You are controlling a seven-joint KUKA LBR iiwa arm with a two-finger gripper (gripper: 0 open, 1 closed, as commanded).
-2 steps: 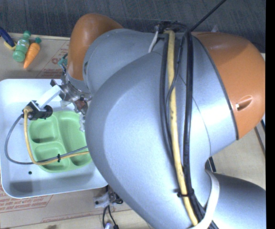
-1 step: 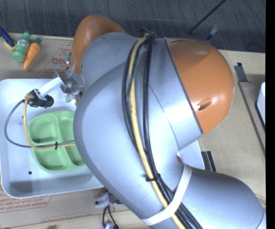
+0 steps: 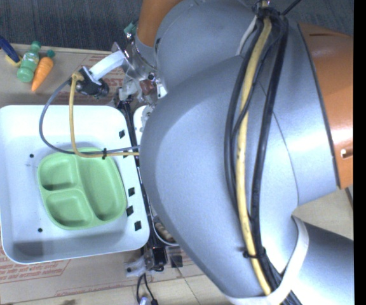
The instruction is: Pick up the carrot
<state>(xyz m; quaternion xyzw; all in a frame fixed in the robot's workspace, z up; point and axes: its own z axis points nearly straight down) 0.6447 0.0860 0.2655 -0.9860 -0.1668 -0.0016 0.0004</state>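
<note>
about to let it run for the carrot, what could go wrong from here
1. The small orange toy carrot lies outside the white bin, on the bench at the far left corner, touching a green toy bottle; a grab may catch the bottle or knock both away.
2. The big grey arm blocks the camera's sight of the right side.

We see the arm (image 3: 234, 145) covering the right bin. A divided plate (image 3: 81, 190) lies in the left bin (image 3: 18, 234). Beyond that bin's far left corner, on the tabletop (image 3: 75, 59), the carrot (image 3: 42, 72) lies beside a bottle (image 3: 28, 66).
</note>
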